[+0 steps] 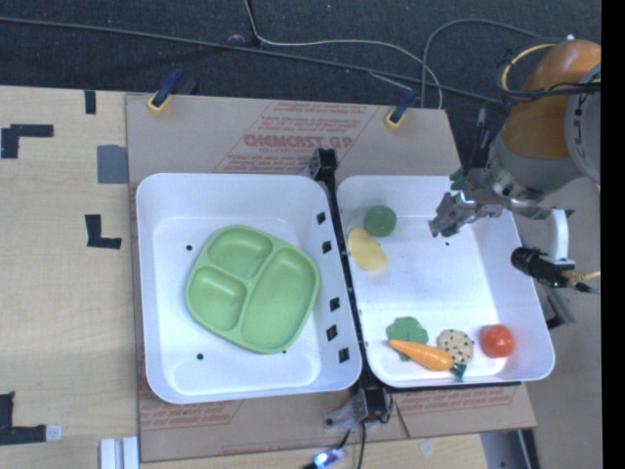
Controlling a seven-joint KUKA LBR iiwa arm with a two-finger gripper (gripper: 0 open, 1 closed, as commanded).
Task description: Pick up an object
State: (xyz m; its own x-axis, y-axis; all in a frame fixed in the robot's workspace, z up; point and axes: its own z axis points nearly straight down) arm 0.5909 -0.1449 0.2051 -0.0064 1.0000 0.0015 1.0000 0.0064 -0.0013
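Hand: the dark two-finger hand [447,225] hangs over the right white bin [508,262]; finger spacing unclear.
Nearest object: round green ball [380,221], just left.
Risk: ball could roll off a misaligned descent.

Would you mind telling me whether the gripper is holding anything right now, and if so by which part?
Nothing is held. The gripper hangs over bare floor of the right bin, apart from the green ball.
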